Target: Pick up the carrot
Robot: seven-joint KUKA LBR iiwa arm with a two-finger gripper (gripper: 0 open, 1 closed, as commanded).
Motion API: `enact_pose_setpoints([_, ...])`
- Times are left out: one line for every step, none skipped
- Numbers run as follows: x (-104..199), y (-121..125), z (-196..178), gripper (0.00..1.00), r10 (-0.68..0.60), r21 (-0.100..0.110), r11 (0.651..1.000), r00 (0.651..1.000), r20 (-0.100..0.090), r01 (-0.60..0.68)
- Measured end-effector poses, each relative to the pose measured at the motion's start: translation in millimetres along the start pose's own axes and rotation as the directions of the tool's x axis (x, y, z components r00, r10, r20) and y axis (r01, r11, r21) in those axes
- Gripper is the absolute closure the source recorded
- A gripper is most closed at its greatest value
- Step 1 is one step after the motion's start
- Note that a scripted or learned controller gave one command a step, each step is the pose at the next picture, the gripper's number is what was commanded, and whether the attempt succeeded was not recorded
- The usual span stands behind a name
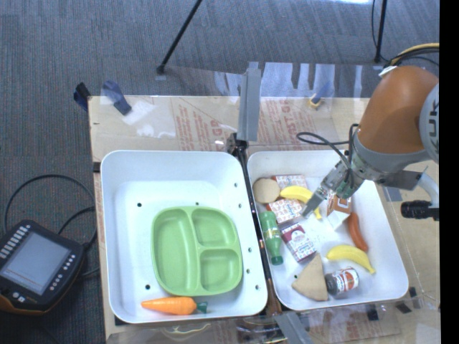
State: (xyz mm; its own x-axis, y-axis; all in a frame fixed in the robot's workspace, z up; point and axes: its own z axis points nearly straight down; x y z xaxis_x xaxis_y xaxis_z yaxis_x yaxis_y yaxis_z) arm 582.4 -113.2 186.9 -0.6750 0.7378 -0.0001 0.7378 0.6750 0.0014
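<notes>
Bins: two shallow white plastic bins, left bin (118, 192) and right bin (391, 253). One orange carrot with green stub (169, 306) lies at the left bin's front edge, well left of the two-finger gripper (315, 205), just beside one green three-compartment tray (196, 251). Two yellow bananas (295, 192) (351, 256) and one green bottle (270, 236) lie near the gripper; whether it is parted or closed is unclear, and packets beneath it are partly hidden.

Two bins sit side by side on the worktop (179, 120). In the left bin (122, 170) a tray (196, 251) lies in the middle, with the carrot (169, 305) just in front of it by the near wall. The right bin (391, 256) holds a bottle (271, 238), two bananas, packets and a can (342, 281); the pincer (313, 206) hangs over its middle.
</notes>
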Motion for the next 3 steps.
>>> enact_pose_setpoints([-24, 13, 88, 0.00, -0.369, -0.001, 0.929, 0.929, 0.001, 0.369])
enact_pose_setpoints([31, 45, -1, 0.00, -0.601, -0.001, 0.799, 0.799, 0.001, 0.601])
enact_pose_setpoints([-9, 45, 93, 0.00, -0.392, -0.001, 0.920, 0.920, 0.011, 0.392])
